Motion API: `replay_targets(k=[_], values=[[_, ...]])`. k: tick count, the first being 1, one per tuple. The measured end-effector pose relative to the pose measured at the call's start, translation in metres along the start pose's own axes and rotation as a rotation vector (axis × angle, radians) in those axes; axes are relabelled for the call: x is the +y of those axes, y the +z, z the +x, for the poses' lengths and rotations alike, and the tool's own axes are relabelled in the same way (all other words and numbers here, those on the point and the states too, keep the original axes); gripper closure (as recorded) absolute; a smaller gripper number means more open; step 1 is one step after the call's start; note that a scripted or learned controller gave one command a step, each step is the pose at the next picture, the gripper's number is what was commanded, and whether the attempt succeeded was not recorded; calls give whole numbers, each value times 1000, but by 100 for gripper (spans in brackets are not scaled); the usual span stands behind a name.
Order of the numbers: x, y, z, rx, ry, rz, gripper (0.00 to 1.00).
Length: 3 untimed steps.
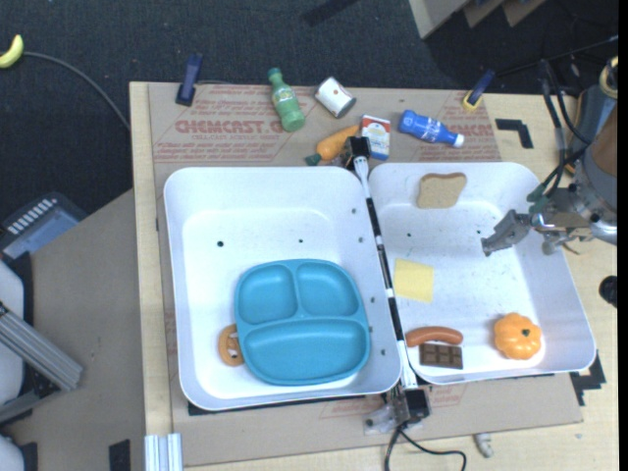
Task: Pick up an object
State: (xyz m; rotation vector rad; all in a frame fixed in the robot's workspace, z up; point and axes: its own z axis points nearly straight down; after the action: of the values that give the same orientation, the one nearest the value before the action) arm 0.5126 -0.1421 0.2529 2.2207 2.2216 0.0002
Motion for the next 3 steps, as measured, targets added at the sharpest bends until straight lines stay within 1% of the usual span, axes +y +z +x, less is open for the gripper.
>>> replay_targets(k=[1,2,3], values=[[87,35,-4,-1,0,-2,0],[0,120,-16,1,1,3,0],[147,169,2,0,-1,-1,0]])
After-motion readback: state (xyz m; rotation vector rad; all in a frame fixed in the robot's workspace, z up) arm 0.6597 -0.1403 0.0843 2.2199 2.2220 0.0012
